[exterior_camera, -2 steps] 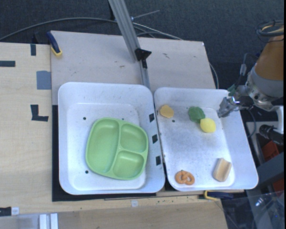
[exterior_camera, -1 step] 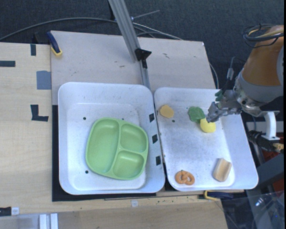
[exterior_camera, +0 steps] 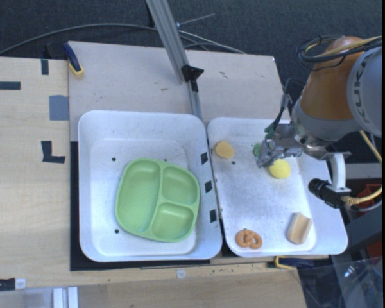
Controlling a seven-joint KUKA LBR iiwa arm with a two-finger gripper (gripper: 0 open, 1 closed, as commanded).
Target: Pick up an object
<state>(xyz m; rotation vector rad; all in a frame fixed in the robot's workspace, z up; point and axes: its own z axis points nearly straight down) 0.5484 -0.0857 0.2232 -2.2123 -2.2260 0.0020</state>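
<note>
Over the right bin (exterior_camera: 321, 239), hand (exterior_camera: 268, 154) low beside a yellow ball (exterior_camera: 280, 169), grip state unclear.

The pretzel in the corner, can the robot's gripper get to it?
Probably yes. The pretzel lies alone on the right bin's floor, and the gripper is above that bin. The bin's wall beside it might crowd the fingers.
</note>
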